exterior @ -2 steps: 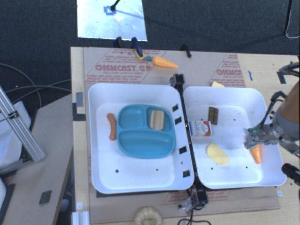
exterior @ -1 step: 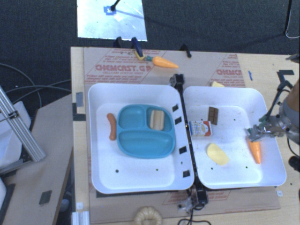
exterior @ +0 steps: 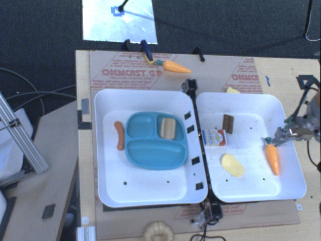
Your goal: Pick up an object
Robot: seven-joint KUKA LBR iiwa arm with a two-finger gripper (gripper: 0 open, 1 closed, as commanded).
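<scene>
claw at carrot's leafy top | carrot runs lengthwise down and away from claw | claw grip: cannot tell

Light: bright and even over both white bins.
Glare: shiny square panel at the top looks washed out.
Shadows: soft and small.
Sharpness: a little blurry everywhere.
</scene>
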